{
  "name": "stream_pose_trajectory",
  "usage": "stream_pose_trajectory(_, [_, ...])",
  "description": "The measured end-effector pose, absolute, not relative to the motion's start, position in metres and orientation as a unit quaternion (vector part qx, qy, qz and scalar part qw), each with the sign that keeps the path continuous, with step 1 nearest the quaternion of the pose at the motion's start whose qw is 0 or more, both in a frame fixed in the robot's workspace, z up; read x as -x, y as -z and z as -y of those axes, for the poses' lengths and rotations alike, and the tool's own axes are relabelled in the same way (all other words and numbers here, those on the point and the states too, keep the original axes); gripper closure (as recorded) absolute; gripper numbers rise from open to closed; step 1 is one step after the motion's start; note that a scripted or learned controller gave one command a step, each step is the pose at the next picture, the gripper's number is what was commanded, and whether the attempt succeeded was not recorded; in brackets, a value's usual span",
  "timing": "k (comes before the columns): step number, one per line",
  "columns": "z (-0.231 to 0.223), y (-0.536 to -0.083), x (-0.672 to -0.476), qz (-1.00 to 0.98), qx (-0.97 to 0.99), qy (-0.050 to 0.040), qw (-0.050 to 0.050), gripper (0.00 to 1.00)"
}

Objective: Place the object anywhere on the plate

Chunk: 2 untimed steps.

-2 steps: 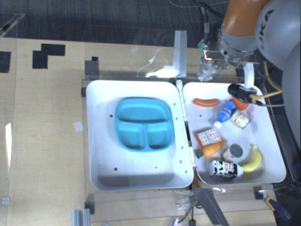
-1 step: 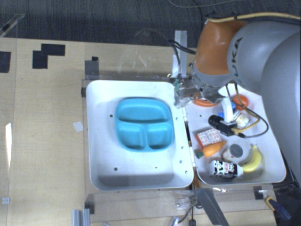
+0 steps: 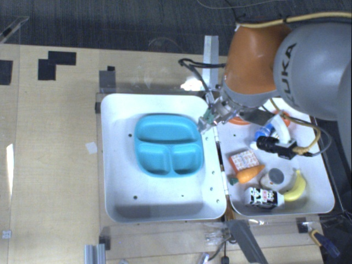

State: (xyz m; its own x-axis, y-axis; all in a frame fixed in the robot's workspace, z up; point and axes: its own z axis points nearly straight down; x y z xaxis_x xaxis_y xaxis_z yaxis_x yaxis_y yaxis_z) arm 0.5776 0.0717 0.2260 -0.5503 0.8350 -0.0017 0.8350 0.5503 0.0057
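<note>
The blue three-compartment plate (image 3: 168, 145) lies in the left white bin (image 3: 118, 197), with nothing on it. My gripper (image 3: 211, 114) hangs under the orange wrist band, over the wall between the two bins, just off the plate's upper right corner. Its tip is small and dark against the bin wall. In the right bin (image 3: 324, 202) lie a carrot (image 3: 248, 174), a red and white checked block (image 3: 243, 159), a banana (image 3: 297, 186), a black and white can (image 3: 262, 197), a grey round piece (image 3: 274, 176) and a blue and white bottle (image 3: 270, 130). The arm hides the right bin's far part.
The big grey arm body (image 3: 313, 65) covers the upper right of the view. A black cable (image 3: 291, 147) loops over the right bin. A metal post (image 3: 210, 51) stands behind the bins. The wooden bench (image 3: 49, 164) stretches out to the left.
</note>
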Motion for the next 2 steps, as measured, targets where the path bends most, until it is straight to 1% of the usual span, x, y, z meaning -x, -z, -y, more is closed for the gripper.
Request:
stream_pose_trajectory(1, [-0.1121, -0.2401, -0.5863, -0.905, -0.426, -0.0021, 0.003, 1.00])
stream_pose_trajectory(2, [-0.1116, -0.2401, -0.5864, -0.904, -0.427, -0.0021, 0.002, 0.00])
